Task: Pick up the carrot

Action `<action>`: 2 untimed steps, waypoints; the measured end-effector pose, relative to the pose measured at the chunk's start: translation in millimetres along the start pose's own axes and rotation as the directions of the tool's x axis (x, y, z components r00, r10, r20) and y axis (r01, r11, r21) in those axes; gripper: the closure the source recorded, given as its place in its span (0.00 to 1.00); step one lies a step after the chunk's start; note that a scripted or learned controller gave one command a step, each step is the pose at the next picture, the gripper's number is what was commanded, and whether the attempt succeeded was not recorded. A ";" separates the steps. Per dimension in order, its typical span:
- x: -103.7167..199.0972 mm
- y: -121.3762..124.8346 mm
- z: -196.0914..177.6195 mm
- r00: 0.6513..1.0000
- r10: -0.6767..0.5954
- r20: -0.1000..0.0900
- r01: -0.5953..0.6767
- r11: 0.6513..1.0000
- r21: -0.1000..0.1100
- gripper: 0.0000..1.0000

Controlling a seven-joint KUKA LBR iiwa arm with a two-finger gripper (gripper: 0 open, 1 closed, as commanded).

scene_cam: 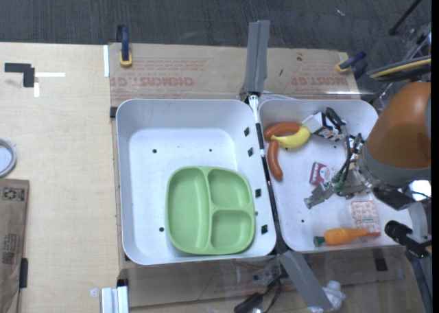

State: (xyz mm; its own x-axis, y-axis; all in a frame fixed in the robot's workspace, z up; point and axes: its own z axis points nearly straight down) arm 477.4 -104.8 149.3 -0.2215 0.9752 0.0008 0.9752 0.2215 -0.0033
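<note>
Fingers point(328, 193) (open or closed, I cannot tell) blur amid clutter above the carrot point(345, 236).

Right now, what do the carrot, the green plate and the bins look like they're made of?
carrot: probably moulded plastic toy; uniform orange, smooth, slight sheen, stubby green end.
green divided plate: looks like matte plastic; even pale green, rounded moulded compartments.
bins: likely thin formed plastic; white, smooth, rounded corners. Could be coated metal; can't tell.

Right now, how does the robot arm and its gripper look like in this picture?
The arm is grey with a large rounded orange band above the wrist. Thin dark cables run down to a small metallic grey gripper of tangled-looking parts.
</note>
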 end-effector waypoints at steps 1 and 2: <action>18.5 5.0 -41.9 0.986 -0.169 0.002 0.169 0.986 -0.004 0.00; 35.5 8.9 -41.7 0.957 -0.290 0.002 0.290 0.957 -0.002 0.00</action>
State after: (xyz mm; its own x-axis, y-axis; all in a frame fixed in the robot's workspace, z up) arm 478.3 -68.2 191.0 -0.4945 0.8692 -0.0001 0.8692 0.4945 -0.0007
